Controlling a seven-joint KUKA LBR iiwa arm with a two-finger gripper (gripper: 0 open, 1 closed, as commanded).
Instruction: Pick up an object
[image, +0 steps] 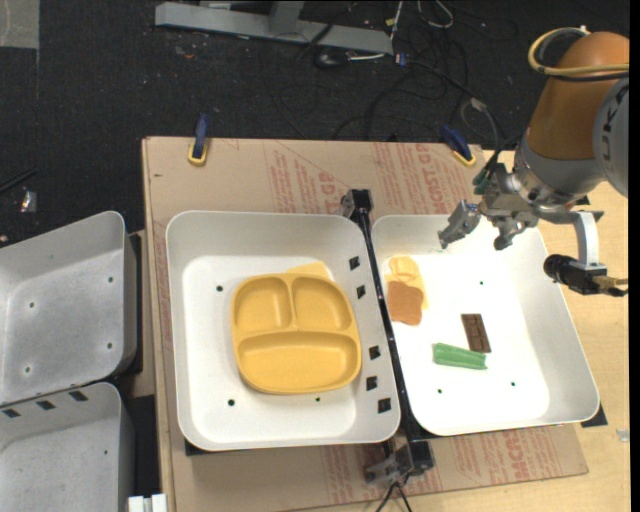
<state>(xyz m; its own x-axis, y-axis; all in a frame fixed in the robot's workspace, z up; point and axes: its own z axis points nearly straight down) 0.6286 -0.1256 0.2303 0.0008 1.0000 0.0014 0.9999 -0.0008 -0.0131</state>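
In the right bin (560, 400) lie a pale yellow piece (402, 268), an orange-brown piece (405, 302) touching it, a brown bar (475, 332) and a green piece (459, 356). My gripper (482, 228) hangs over the bin's far edge, above and to the right of the yellow piece. Its two fingers stand apart with nothing between them. The grey arm with its orange band (578, 80) comes in from the upper right.
The left bin (195, 400) holds a yellow divided tray (295, 333). A black divider (372, 300) runs between the bins. Cardboard lies under both bins, held by clamps (199, 145) at the far edge. Grey lids (60, 300) lie at left.
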